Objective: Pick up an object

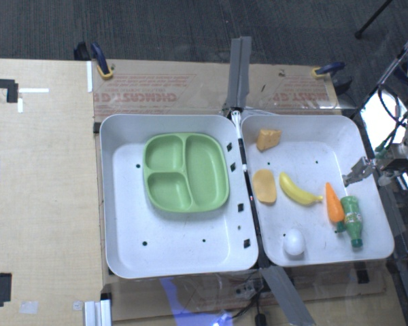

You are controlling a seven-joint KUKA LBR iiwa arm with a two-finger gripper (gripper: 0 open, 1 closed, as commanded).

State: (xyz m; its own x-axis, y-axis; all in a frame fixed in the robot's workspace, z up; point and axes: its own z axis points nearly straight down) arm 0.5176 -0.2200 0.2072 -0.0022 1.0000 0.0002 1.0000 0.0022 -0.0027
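Seen from above at a slant, two shallow white bins sit side by side on a table. The left bin [122, 202] holds a green divided plate [186, 172], lying flat toward its 12 o'clock side. The right bin [313, 253] holds the candidates for picking: a tan wedge [268, 138] at 11 o'clock, an orange oval piece [264, 186] at 9 o'clock, a banana [299, 191] near the centre, a carrot [334, 203] and a green bottle [351, 221] at 4 o'clock, and a white egg [294, 242] at 6 o'clock.

The gripper [359, 170] sits at the right bin's 3 o'clock rim, with nothing between its fingers; whether they are spread or pressed together I cannot tell (the metal parts are too small and cluttered).

Risks, as a judgement: the carrot and bottle lie touching, close to the bin wall, so a descent there could catch both, or strike the rim. The egg is round and could roll away from closing fingers. The banana's curve may let it twist out of a grip.
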